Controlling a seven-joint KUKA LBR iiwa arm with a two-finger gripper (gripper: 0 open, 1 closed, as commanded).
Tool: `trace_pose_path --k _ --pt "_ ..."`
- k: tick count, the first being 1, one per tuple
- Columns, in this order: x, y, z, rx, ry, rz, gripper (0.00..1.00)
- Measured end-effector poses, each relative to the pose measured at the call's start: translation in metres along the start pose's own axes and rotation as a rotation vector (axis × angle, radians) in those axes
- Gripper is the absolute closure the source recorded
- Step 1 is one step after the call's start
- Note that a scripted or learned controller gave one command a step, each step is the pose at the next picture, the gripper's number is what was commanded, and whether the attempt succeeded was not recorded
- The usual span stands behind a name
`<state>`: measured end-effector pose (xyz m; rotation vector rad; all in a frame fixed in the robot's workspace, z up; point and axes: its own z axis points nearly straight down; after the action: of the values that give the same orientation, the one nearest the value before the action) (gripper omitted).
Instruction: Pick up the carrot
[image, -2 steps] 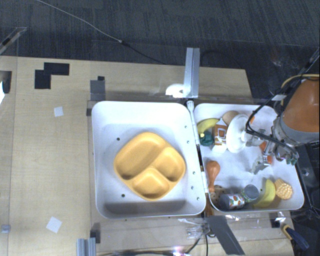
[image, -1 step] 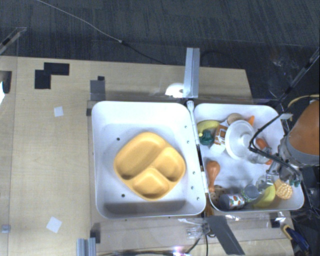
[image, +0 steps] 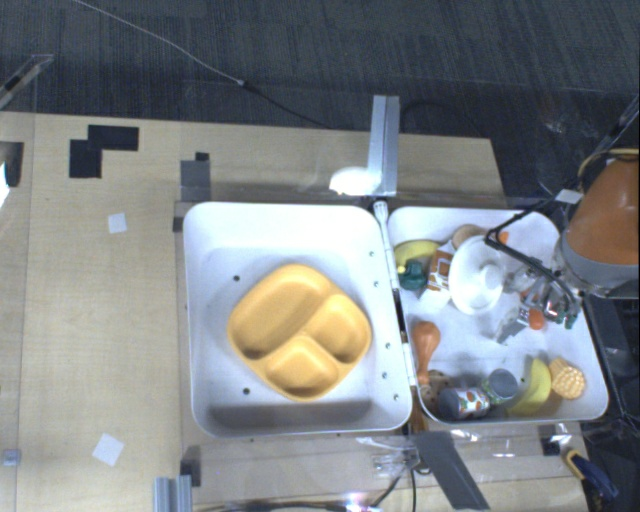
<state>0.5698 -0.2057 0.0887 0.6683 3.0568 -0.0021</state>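
Observation:
An orange, tapered thing that looks like the carrot (image: 427, 342) lies near the left wall of the right bin (image: 590, 410), pointing toward the front. My gripper (image: 527, 317) hangs over the right half of that bin, just right of a white cup (image: 474, 281) and well to the right of the carrot. A small orange spot (image: 537, 319) shows at the gripper; I cannot tell whether it is an object or part of the tool. The grey arm with its orange band (image: 610, 215) comes in from the right.
The right bin also holds a yellow-green fruit (image: 416, 251), a dark can (image: 462, 402), a grey lid (image: 501, 384), a banana (image: 537, 386) and a round cookie (image: 567, 379). A yellow sectioned plate (image: 298, 330) lies in the left bin (image: 215, 250).

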Motion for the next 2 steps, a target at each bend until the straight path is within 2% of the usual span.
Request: trace_pose_path --k 1,2 --pt "0.068 -0.005 -0.002 0.0 -0.001 0.064 0.0" --pt "0.051 0.045 -0.028 -0.001 0.005 0.415 0.0"
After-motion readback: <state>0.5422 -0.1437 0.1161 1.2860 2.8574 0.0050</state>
